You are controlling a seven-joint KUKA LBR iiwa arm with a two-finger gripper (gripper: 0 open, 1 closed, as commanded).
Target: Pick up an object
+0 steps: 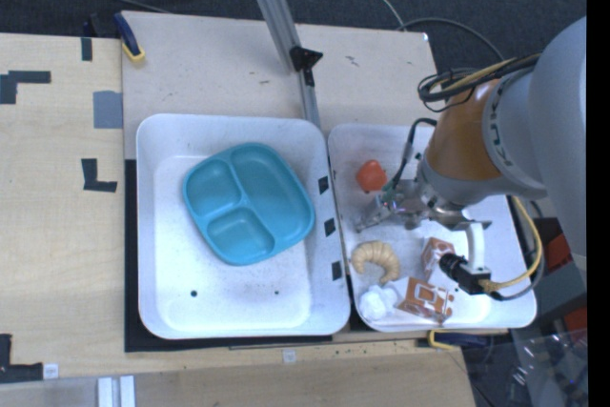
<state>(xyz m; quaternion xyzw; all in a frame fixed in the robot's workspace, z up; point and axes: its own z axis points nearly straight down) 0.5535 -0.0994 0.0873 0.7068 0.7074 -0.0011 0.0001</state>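
End effector (386, 208) sits low in right bin (496, 305), between orange ball (371, 174) and croissant (378, 258); finger state can't be told.

The arm (534, 129) is cut off by the frame's right edge. The right bin (345, 205) is partly covered by it toward the right. The gripper (386, 210) at centre right is too blurred for detail.

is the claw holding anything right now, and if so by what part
Nothing shows between its fingers. The claw hangs in the right bin, below the orange object and above the croissant.
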